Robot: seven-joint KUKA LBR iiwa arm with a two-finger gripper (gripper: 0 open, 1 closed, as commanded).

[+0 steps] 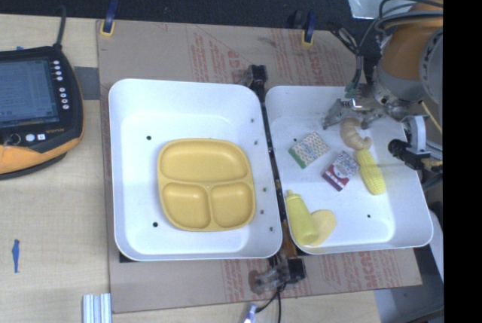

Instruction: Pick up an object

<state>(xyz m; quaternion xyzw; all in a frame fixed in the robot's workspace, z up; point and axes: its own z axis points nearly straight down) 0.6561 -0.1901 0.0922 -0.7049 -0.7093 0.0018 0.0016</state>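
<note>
My gripper (355,117) hangs over the back of the right bin (407,235), its fingers spread open with nothing between them. Just in front of it lies a tan curved pastry-like piece (354,136). A yellow corn cob (370,170) lies beside that, toward the bin's right side. A green and white packet (308,149) and a red and white packet (341,170) rest near the bin's middle. A yellow bottle (300,217) and a pale yellow pear-shaped piece (322,224) sit at the front left corner.
The left bin (132,163) holds a yellow divided plate (205,184). A tablet controller (34,107) lies on the bench at far left. The grey and orange arm (410,50) with its cables stands over the right bin's back right corner.
</note>
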